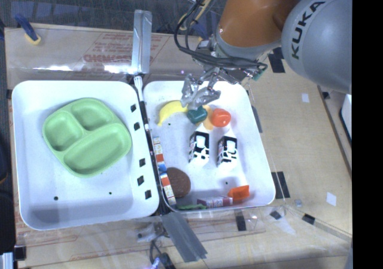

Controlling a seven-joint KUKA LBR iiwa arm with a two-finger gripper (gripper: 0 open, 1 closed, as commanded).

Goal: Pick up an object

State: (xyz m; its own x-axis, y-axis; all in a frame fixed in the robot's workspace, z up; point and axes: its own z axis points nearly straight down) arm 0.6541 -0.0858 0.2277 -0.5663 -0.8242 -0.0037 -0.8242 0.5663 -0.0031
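Observation:
My gripper (198,99) hangs over the back of the right bin (254,142), its two metal fingers (189,91) spread open with nothing visibly between them. Just below its tips lies a small teal object (196,115), with a yellow banana (169,109) to its left and an orange-red round fruit (220,118) to its right. Whether the tips touch the teal object I cannot tell. Two black-and-white cartons (199,146) (227,149) stand side by side in the bin's middle.
Near the right bin's front are a brown round piece (178,181), a small orange item (239,191) and a flat wrapped bar (215,201). The left bin (36,202) holds a green divided plate (88,136). A grey ridge (143,124) separates the bins.

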